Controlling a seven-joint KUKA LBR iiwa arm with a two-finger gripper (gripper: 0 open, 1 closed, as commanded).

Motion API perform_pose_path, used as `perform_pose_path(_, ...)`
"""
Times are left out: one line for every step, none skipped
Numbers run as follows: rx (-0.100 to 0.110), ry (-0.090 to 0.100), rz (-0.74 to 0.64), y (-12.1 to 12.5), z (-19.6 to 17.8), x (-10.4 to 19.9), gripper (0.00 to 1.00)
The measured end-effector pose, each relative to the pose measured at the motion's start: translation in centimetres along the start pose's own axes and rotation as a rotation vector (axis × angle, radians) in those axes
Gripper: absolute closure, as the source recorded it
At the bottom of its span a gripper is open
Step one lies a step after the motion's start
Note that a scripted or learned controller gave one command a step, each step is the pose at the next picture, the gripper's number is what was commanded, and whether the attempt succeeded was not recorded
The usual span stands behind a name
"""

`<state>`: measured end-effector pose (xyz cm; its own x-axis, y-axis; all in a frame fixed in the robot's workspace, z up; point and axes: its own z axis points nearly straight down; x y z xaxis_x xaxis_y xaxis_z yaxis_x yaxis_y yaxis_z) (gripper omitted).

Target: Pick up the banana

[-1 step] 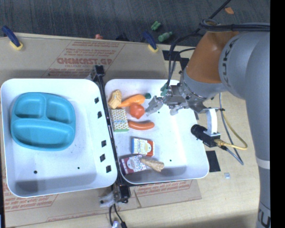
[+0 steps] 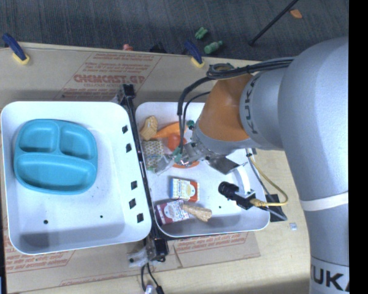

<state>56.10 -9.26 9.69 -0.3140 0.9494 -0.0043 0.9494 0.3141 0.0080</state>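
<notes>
In the right bin [image 2: 257, 222], a yellowish-tan stubby piece [image 2: 149, 127] lies at the far left corner; I cannot tell whether it is the banana. A second tan, elongated piece [image 2: 198, 212] rests near the front wall. My gripper [image 2: 184, 155] points down into the bin's left half, over an orange item [image 2: 170, 129], a red round item [image 2: 173, 142] and a clear wrapper [image 2: 153, 156]. The orange band and wrist [image 2: 230, 112] hide much of the bin's far right part.
A yellow-and-red packet [image 2: 184, 188] and a dark red packet [image 2: 170, 212] lie in the right bin's front half. A black cable connector [image 2: 230, 192] hangs over it. The left bin [image 2: 24, 237] holds a blue divided tray [image 2: 54, 155]. Clamps sit on the cardboard's far edge.
</notes>
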Motion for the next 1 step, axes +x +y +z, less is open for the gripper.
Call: perform_pose_path(0.007, 0.004, -0.149, 9.59, -9.55, 3.17, 0.00)
